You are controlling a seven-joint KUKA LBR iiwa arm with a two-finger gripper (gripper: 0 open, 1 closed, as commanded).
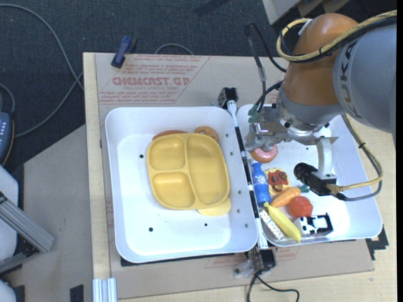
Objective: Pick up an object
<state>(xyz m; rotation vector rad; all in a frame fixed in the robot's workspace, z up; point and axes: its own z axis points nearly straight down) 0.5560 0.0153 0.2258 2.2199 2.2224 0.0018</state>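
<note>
While the gripper (263, 145) hangs over the pink toy (263, 154) in the right bin (362, 222), its grasp unclear, lifting needs a confirmed hold.

Two white bins (126, 187), one yellow tray (187, 170) (three compartments), one banana (282, 223)
</note>
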